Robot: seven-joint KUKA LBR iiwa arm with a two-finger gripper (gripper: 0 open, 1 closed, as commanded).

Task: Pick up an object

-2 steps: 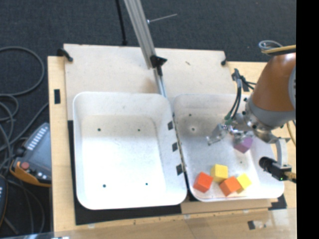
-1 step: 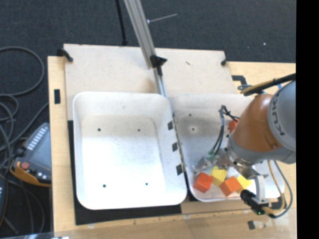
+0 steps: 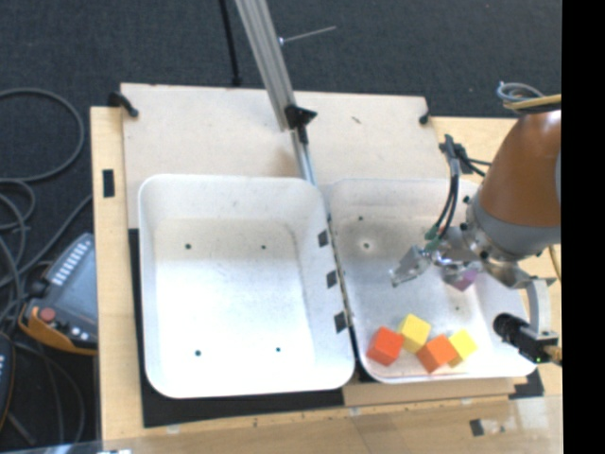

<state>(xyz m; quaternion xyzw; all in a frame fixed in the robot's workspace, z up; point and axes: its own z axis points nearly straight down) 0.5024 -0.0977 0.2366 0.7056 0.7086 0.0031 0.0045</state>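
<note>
My gripper (image 3: 408, 269) hangs over the middle of the right bin (image 3: 378, 206), reaching in from the right under the orange wrist band. Along the bin's front edge lie an orange block (image 3: 385, 345), a yellow block (image 3: 415, 330), a second orange block (image 3: 438, 353) and a second yellow block (image 3: 462, 344). The gripper is behind these blocks and apart from them. A small purple object (image 3: 463, 278) shows partly under the wrist, mostly hidden by it.
The left bin (image 3: 236, 206) lies beside the right one, with a shared wall between them. A slanted aluminium pole (image 3: 267, 50) rises from the back of the bench. Cables and a pendant lie on the floor at the left.
</note>
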